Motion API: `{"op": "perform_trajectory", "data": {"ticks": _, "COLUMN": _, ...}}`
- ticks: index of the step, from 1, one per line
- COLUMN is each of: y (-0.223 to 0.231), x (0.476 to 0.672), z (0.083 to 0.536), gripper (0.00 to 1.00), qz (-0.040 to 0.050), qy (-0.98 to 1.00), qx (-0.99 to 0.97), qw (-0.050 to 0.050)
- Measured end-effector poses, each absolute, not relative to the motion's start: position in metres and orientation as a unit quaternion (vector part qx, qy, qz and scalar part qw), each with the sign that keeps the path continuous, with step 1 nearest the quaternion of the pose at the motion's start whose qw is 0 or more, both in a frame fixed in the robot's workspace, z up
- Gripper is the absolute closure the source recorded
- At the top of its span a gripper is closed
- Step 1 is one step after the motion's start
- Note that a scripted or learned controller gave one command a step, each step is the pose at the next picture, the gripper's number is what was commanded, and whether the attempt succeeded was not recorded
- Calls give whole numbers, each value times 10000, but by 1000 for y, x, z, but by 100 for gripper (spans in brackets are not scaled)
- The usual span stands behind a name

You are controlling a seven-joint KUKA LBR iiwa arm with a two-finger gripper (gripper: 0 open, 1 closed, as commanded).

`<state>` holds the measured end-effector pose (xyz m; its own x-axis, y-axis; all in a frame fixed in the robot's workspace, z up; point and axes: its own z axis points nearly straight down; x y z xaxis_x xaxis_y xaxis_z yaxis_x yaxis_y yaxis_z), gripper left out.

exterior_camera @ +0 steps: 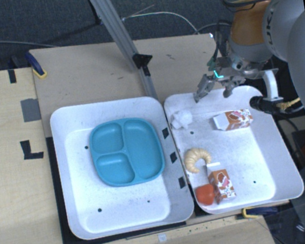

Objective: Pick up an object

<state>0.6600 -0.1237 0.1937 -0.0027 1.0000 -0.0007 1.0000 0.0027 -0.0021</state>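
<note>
My gripper (215,89) hangs over the far edge of the right bin (276,167), its two fingers spread open with nothing between them. In that bin a small white and brown carton (232,119) lies just below and right of the gripper. A crumpled white lump (182,119) sits at the bin's far left. A pale croissant (197,159) lies near the middle left. At the near left a red tomato (206,195) touches a red and white carton (222,184).
The left bin (78,177) holds a blue divided plate (127,151). A grey metal pole (116,29) slants down to the gap between the bins at the back. Bare floor of the right bin lies at its near right.
</note>
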Motion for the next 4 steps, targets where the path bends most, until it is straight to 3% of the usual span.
{"op": "perform_trajectory", "data": {"ticks": 2, "y": -132, "x": 650, "z": 86, "gripper": 0, "qz": 25, "qy": -7071, "qx": -7071, "qw": -1}}
{"op": "perform_trajectory", "data": {"ticks": 3, "y": -130, "x": 651, "z": 98, "gripper": 100, "qz": 14, "qy": -7081, "qx": -7061, "qw": 2}}
{"op": "perform_trajectory", "data": {"ticks": 4, "y": -134, "x": 654, "z": 161, "gripper": 100, "qz": -14, "qy": -7075, "qx": -7068, "qw": -21}}
